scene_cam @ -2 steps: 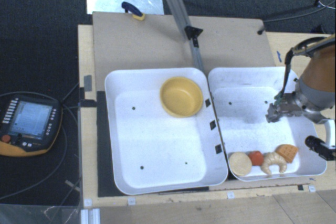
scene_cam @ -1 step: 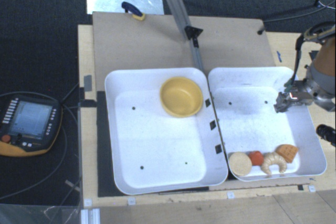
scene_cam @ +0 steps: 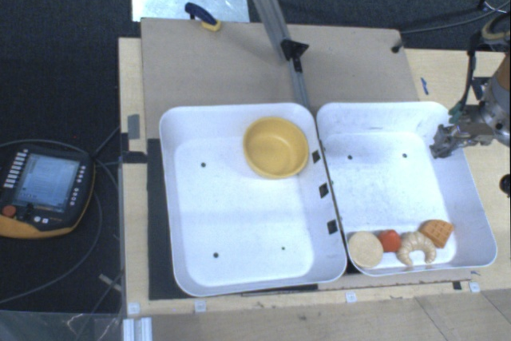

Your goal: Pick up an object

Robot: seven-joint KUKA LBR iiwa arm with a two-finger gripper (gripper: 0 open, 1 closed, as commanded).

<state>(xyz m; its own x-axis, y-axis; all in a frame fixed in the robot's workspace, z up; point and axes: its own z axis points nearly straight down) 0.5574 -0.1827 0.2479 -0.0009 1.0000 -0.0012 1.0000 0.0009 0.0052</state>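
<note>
**Gripper hanging at the right bin's far rim, food items waiting in the near corner**

Well to the left of the gripper (scene_cam: 449,141), a teach pendant (scene_cam: 40,194) is lying on the dark floor, probably parked out of the arm's way. Closer in, but in the other tray, a yellow bowl (scene_cam: 276,147) is sitting upright against the far wall of the left bin (scene_cam: 192,251), about level with the gripper and well apart from it.

Nearer the gripper, the right bin (scene_cam: 383,172) is holding four small items bunched in its near corner: a pale round biscuit (scene_cam: 366,248), a small red piece (scene_cam: 389,239), a croissant (scene_cam: 418,247) and a waffle piece (scene_cam: 437,231). They are touching or almost touching, likely having slid together against the sloping wall. They are lying below and slightly left of the gripper; any one could serve as the object to pick.

The arm is reaching in low from the right, its wrist roughly level, with the gripper hanging over the bin's right rim. It is too small and dark here for me to tell how it is set, and nothing is showing in it.
</note>
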